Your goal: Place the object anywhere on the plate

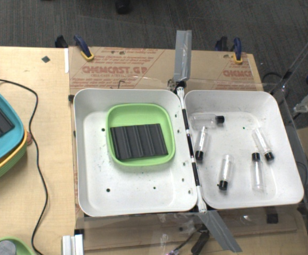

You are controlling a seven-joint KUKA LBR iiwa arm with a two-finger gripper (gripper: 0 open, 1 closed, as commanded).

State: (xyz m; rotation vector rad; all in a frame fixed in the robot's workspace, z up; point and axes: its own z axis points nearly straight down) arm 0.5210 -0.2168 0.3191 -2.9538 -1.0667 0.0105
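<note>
Bench (42,158), pale wood; black cable (37,158) trailing along its left side.

Left bin (138,198), white, shallow. Contents: one green plate (139,116), square with rounded corners, set toward the far side of the bin; dark ribbed insert (139,141) lying flat in its well.

Right bin (244,198), white, shallow, edge to edge with the left bin. Contents: five clear vials, each with a black cap, all lying on their sides, none touching the plate:
- nearest vial (224,170), near-centre, cap toward the front;
- second vial (258,173), to the right, cap toward the back;
- third vial (261,141), slanted, cap close beside that of the second;
- fourth vial (200,141), by the left wall, cap toward the front;
- farthest vial (206,120), lying crosswise, cap pointing right.

Left edge of bench: stacked bowls (2,142), teal over yellow and green, holding another dark ribbed piece.

Beyond the bins: cardboard sheet (122,68) with red print, held by blue-and-yellow clamps (83,47); grey carpet (223,9) behind.
</note>
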